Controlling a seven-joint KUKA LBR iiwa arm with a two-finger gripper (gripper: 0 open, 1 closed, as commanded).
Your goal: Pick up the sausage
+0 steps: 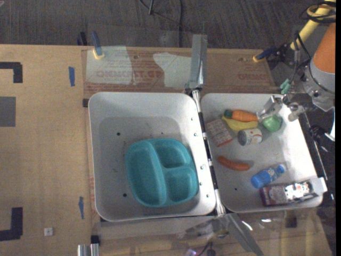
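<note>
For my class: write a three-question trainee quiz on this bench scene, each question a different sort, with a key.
1. True or false: the sausage lies in the same bin as the teal tray.
2. Multiple choice: what lies nearest the sausage? A) blue bottle B) green cup C) carrot
3. Fill in: the hand is above the ____ corner of the right bin, near the green cup.

Key:
1. False; the sausage is in the right bin, the tray in the left bin.
2. A.
3. Far right.
</note>
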